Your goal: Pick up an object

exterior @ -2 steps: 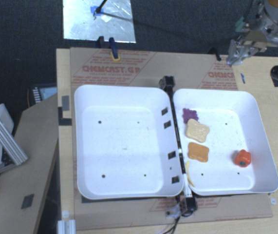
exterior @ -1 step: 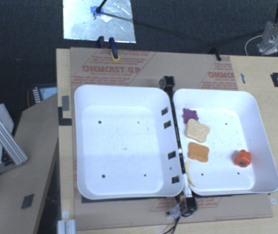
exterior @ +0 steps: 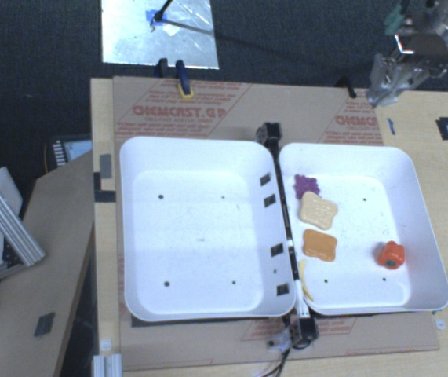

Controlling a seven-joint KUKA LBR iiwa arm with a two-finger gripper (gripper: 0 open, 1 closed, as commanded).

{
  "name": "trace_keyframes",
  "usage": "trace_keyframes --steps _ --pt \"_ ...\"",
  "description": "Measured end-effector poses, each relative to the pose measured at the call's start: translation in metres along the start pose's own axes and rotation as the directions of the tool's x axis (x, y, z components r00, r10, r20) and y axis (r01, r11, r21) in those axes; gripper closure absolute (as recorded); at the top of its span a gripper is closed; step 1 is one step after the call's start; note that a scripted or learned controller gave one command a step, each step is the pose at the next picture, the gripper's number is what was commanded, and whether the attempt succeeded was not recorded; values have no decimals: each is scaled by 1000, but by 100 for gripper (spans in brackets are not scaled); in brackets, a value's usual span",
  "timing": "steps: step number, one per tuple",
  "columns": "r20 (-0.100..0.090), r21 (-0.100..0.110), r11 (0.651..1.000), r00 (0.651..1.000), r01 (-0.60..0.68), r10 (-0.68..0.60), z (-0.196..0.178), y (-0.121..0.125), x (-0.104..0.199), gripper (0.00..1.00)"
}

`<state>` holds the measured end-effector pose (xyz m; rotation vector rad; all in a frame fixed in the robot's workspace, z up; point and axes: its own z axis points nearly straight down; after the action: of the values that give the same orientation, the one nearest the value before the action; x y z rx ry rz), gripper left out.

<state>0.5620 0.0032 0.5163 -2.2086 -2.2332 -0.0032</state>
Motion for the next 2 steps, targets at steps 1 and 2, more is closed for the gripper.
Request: trace_keyframes --steps 1,2 --pt "-1 4 1000 1000 4 -4 53 -4 106 100" --pt "-6 -6 1000 1000 8 -8 -16 -77 221 100"
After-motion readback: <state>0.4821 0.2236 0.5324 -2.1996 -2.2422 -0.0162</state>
